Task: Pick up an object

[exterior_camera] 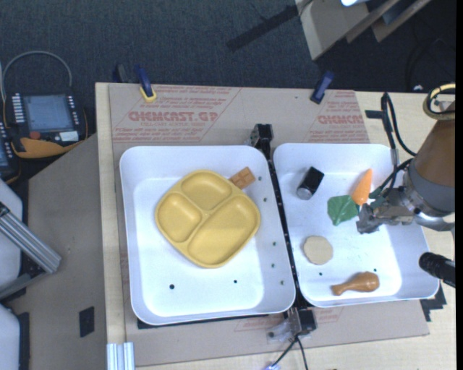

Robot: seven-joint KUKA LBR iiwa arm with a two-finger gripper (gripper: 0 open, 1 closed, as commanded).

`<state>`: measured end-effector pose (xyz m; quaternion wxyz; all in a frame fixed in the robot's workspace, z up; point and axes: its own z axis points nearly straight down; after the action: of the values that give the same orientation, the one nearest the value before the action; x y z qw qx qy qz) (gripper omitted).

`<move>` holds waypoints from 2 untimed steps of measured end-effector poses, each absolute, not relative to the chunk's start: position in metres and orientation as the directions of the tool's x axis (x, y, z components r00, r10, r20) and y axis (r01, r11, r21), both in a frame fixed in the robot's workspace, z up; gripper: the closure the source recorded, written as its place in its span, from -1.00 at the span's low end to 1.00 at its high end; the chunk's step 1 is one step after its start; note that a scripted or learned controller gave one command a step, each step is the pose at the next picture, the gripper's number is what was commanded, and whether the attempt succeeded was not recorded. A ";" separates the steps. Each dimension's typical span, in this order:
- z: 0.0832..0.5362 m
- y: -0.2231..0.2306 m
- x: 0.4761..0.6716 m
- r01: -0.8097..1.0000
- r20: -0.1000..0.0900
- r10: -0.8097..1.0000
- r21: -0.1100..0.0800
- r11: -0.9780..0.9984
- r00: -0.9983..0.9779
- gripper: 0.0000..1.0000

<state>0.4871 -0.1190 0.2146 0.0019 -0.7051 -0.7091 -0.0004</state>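
Light fell evenly from overhead, bright enough to bleach the two shallow white plastic bins [137, 238] nearly featureless. Shadows were soft and short; a faint one lay under the yellow three-compartment plastic plate [208, 217]. The dark blue-grey carpet floor [181, 36] stayed dim. A blown-out glare sat at the top edge on a pale boxy fixture [347, 22]. Focus was slightly soft throughout, with mild grain and no marked edge distortion.

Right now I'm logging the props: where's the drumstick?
The drumstick lies in the right bin, near its front edge, just right of and below the round cookie.
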 end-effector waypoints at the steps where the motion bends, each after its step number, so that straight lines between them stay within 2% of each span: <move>1: 0.226 -0.065 0.492 1.000 0.000 1.000 0.001 0.002 -0.002 1.00; 2: 0.223 -0.002 0.498 1.000 0.002 1.000 0.001 0.008 -0.008 1.00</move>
<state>0.4985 -0.0017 0.2230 0.0005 -0.7043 -0.7099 -0.0009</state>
